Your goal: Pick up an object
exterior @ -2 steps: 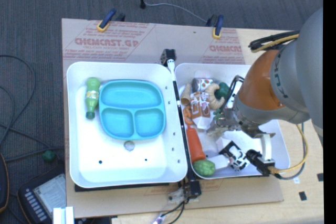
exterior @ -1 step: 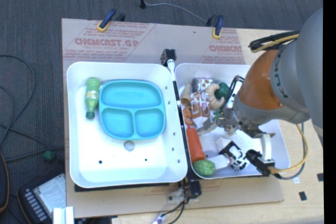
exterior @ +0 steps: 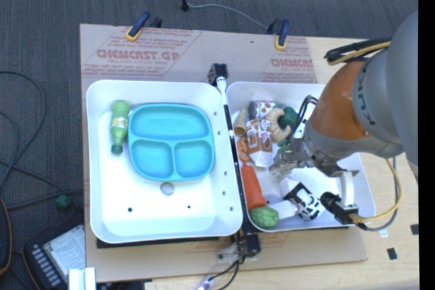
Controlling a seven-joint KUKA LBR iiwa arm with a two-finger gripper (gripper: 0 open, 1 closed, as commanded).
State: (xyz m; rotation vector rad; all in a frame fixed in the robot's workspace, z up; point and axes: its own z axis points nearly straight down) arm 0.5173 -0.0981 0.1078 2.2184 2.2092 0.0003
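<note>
My gripper [exterior: 283, 161] hangs low in the right bin [exterior: 363, 195], under the grey wrist and orange band of the arm. It is over the middle of a pile of objects. Just left of it lie red-and-white snack packets [exterior: 257, 135]. An orange carrot [exterior: 253, 188] lies along the bin's left wall, with a green round fruit [exterior: 265, 216] at its near end. A small black-and-white toy [exterior: 305, 204] lies in front of the gripper. A dark green piece [exterior: 289, 117] and a beige ring [exterior: 276, 121] sit behind it. The arm hides what lies directly beneath it.
The left bin [exterior: 102, 166] holds a blue divided plate [exterior: 171, 141], a green bottle [exterior: 119, 124] to its left and a small grey disc [exterior: 167, 188] in front. A black clamp [exterior: 218, 73] sits between the bins at the back. Cardboard lies under both bins.
</note>
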